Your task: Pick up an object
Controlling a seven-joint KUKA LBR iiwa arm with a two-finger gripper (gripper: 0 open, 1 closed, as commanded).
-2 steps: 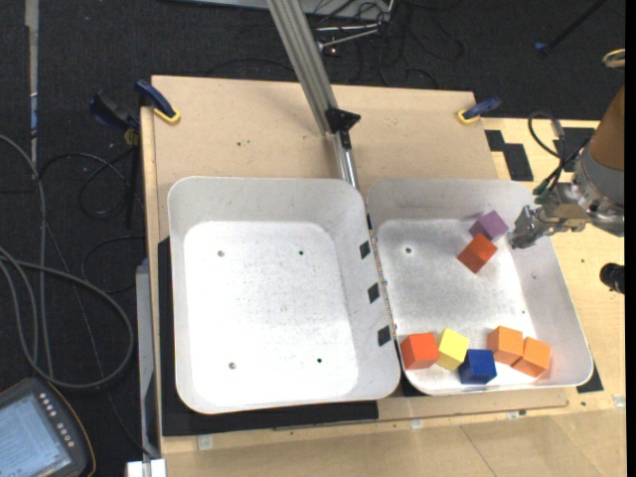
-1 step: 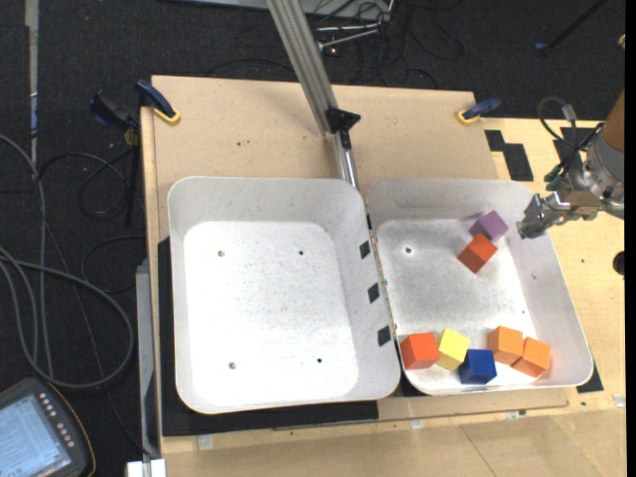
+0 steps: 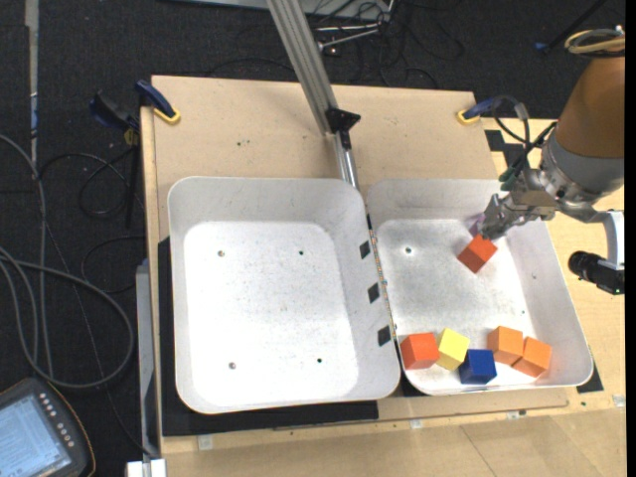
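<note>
Over the right bin (image 3: 556, 276) — hand (image 3: 489, 229) | clamped on orange block (image 3: 478, 254) | no legible writing

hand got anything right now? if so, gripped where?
Cannot tell for sure. The hand sits right at the upper corner of a tilted orange block in the right bin, but the contact itself is too small to make out.

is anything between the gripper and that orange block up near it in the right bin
Nothing visible does. The gripper sits right at the upper edge of the orange block, which lies alone on the right bin floor. The other blocks are clustered along the bin's near edge.
</note>
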